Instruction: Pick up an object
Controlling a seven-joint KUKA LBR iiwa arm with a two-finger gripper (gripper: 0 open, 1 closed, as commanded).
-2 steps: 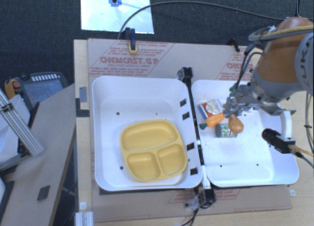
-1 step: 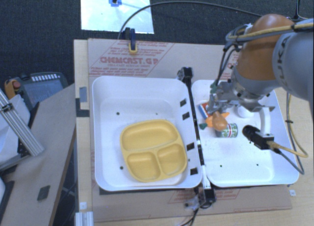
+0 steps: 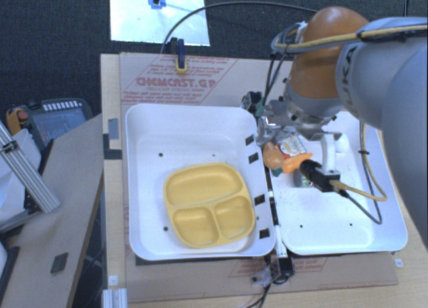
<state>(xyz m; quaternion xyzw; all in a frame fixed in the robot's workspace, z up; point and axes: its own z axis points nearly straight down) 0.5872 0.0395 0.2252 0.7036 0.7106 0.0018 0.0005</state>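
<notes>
Two white bins (image 3: 200, 246) were set side by side on a cardboard-covered bench; a yellow divided tray (image 3: 208, 204) lay in the left one. An orange object (image 3: 279, 160) lay at the right bin's left edge, just below the gripper (image 3: 294, 141). Its state could not be told, so no pickup was confirmed.

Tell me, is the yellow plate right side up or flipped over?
Right side up. The yellow plate lies flat in the left bin, and its three hollow compartments face upward toward the camera.
</notes>
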